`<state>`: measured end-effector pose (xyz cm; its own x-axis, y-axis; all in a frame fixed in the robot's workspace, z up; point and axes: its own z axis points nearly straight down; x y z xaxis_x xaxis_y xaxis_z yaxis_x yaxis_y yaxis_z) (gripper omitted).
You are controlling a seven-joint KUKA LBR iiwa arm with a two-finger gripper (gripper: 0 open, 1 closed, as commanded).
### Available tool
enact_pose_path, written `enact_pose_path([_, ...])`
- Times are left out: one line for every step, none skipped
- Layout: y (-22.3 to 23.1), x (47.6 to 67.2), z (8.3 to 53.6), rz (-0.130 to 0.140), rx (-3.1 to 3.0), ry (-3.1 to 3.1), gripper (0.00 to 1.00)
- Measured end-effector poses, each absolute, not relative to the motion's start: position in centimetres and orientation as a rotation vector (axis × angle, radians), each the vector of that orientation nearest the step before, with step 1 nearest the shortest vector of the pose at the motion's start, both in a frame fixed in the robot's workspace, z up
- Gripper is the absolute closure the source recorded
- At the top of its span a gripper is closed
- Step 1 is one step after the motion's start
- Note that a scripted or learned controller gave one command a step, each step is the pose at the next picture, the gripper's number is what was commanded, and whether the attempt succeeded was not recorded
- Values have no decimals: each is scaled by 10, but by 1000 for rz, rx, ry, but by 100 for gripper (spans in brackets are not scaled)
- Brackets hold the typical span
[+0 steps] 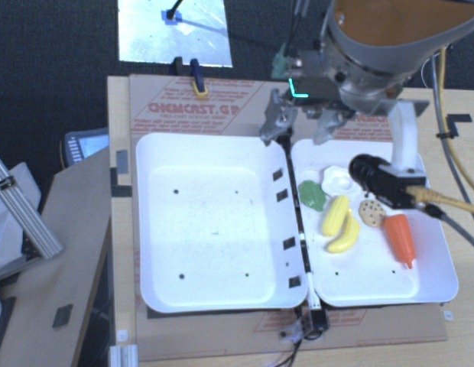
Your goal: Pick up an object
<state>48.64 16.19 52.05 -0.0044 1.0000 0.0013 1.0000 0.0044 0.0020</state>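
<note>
Gripper (302, 130) hangs far of the bins, fingers apart, empty; banana (340, 224) looks light, smooth, stiff; grasp its middle.

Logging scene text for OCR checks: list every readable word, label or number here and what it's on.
"CHEMCAST G P", red print on the brown protective paper of the sheet under the bins; last letters uncertain.
Same red print repeats beside the gripper and along the sheet's front edge: too cut off and blurred to read.
Nothing legible on the white bins or the objects in the right bin.
</note>
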Motion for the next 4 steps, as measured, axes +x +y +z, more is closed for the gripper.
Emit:
enact_pose_path([162,487,532,9,2210,2230,100])
enact_pose_path([112,486,366,-17,2230,2220,100])
enact_pose_path([173,489,478,20,2208,2228,100])
enact_pose_path([170,489,472,3,2217,2225,0])
